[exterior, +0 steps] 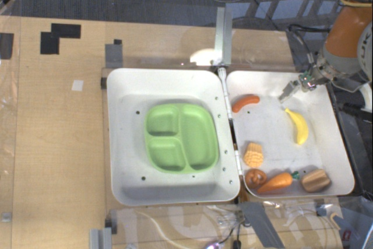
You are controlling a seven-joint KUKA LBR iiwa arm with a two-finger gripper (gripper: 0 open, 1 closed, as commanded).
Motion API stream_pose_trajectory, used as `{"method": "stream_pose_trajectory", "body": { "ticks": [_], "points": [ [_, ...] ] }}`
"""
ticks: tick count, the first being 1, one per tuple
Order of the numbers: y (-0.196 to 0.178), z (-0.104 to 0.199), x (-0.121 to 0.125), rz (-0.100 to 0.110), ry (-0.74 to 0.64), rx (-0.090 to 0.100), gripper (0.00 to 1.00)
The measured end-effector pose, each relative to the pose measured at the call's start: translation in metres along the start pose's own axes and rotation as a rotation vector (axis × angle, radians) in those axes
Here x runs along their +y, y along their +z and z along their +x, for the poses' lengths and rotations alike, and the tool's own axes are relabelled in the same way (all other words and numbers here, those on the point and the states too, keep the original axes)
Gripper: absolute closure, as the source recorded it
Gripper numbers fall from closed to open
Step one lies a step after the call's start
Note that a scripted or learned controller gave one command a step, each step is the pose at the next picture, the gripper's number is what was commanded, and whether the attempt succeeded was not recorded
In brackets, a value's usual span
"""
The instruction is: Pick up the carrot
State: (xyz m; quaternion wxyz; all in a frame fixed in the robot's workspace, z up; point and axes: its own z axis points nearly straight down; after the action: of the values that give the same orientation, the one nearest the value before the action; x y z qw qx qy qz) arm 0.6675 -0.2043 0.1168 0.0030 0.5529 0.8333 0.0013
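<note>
My claw [289,90], spread and holding nothing, hangs over the right bin's [344,143] far side, while the carrot [275,182] lies crosswise along the near wall, leafy end rightward.

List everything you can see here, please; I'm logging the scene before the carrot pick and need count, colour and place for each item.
carrot: 1, orange with a green top, near edge of the right bin, lying flat
round fruit: 1, reddish brown, touching the carrot's tip
corn piece: 1, yellow-orange, just above the round fruit
sausage: 1, orange-red, far left of the right bin
banana: 1, yellow, middle right of the right bin
bread roll: 1, brown, near right corner
divided plate: 1, green, centre of the left bin
bins: 2, white, side by side
gripper: 1, grey, over the right bin's far side, above the banana
</note>
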Motion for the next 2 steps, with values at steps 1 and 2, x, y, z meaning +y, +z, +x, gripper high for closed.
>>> {"method": "stream_pose_trajectory", "body": {
  "ticks": [1,2],
  "points": [
    [0.027,0.068,-0.028,-0.004,0.130,0.000,0.00],
    [0.025,0.138,-0.054,-0.007,0.039,-0.001,0.00]
  ]
}}
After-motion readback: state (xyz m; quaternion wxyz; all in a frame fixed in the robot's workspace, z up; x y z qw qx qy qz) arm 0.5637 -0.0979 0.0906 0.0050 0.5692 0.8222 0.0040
